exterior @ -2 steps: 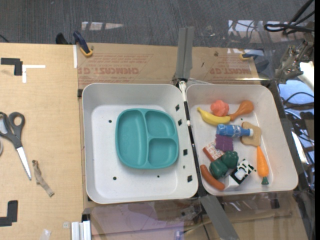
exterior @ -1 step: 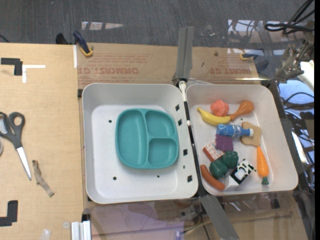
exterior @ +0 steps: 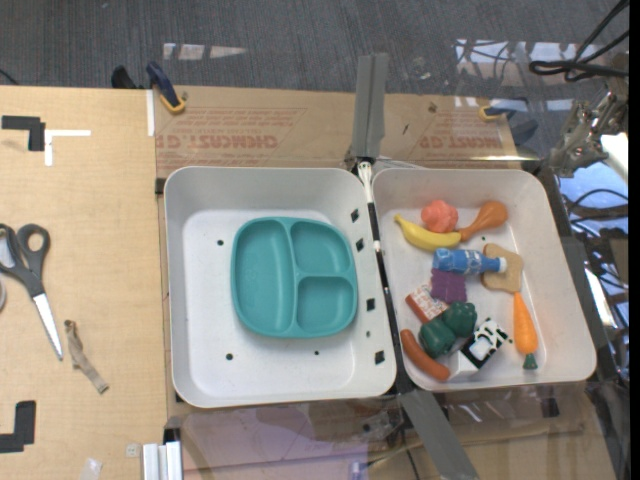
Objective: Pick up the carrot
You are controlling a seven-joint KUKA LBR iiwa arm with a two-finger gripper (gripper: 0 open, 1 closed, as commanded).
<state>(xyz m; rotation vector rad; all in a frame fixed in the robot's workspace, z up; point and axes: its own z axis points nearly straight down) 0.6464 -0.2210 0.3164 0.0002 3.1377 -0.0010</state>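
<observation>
Lower right bin [exterior: 570, 268] corner: carrot [exterior: 524, 326] lying flat by right wall, green tip toward camera, beside black-and-white cube [exterior: 487, 342]. Likely just dumped loose. End effector state: cannot tell.

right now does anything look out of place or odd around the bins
Nothing looks spilled or damaged. The toys sit jumbled in the right bin, the carrot by its right wall. The scissors lie loose on the bench, left of the bins.

It looked like a robotics lab: two white bins [exterior: 190, 298] clamped over cardboard [exterior: 260, 133] on a taped counter [exterior: 80, 218], loose cables [exterior: 585, 53] trailing nearby.
</observation>
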